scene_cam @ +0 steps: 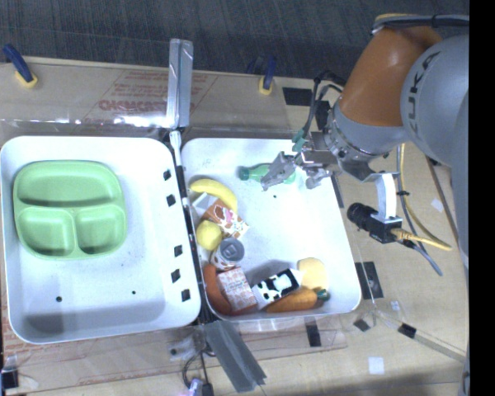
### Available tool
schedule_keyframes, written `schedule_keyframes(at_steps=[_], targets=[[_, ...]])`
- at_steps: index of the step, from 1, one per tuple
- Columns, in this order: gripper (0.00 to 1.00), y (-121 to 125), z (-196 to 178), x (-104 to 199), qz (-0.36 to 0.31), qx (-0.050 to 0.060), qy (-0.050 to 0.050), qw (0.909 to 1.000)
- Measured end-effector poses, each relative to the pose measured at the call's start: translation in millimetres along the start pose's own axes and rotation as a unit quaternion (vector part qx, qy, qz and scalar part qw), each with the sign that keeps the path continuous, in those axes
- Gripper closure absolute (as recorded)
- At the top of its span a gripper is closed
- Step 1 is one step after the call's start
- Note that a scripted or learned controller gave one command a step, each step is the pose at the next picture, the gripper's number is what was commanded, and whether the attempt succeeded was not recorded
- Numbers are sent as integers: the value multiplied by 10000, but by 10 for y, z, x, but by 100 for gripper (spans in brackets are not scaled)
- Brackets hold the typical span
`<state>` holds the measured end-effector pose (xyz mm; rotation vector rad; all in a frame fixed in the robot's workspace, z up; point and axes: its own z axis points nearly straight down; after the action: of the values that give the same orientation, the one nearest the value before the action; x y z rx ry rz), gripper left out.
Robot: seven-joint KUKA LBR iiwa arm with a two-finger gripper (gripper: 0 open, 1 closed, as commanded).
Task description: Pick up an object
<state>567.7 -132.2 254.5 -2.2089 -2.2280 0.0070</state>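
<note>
My gripper (294,174) hangs over the back of the right bin (330,221), its two fingers spread apart and nothing clamped between them. A small teal-green object (252,172) lies on the bin floor just left of the left finger (275,176); its right end runs under the gripper and is partly hidden. Along the bin's left side lie a banana (214,192), a lemon (208,235) and a small can (228,252). At the front lie a carrot (293,300), a black-and-white item (278,284) and a red packet (235,289).
The left bin (140,295) bears a green divided tray (68,207) at its back left. A metal divider (180,81) rises between the bins. The arm's orange band (388,73) looms over the right bin's back right corner, with cables (412,229) beside it.
</note>
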Motion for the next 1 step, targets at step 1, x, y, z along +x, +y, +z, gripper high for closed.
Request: schedule_keyframes(at_steps=[1], targets=[[0, 303, 1167, 214, 225, 4, -1, 9997]])
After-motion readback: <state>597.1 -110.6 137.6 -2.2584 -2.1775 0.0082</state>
